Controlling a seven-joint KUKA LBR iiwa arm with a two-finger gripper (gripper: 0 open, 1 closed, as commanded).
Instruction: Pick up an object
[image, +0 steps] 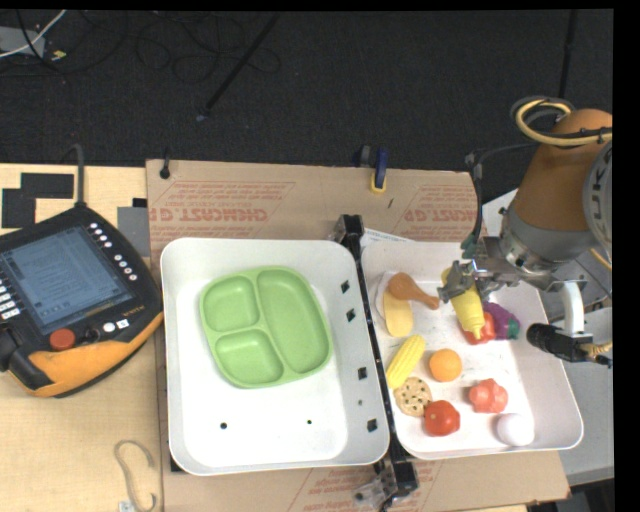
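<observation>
The tool (466, 283) is down inside the right-hand bin (560, 400), at its far side, and a yellow bottle-shaped toy (470, 313) hangs right at its tip; whether the fingers are clamped on it or merely around it, I cannot tell from this angle. Take the orange ball (445, 364) as our landmark: the yellow toy sits just beyond it and slightly to the right, its long axis running roughly toward and away from the camera, top end up under the tool. A purple and red piece (497, 324) lies touching it on the right. Left of that, beyond the orange ball, a drumstick (409, 289) lies over a pale yellow slice (398, 318). The corn cob (404, 360) is just left of the ball, the cookie (411, 397) and tomato (442, 417) nearer the camera, the strawberry (487, 396) and white egg (514, 429) off to the near right. So the call: the yellow toy lies directly under the tool, and a straight lift looks like the move, if the grip is real.
</observation>
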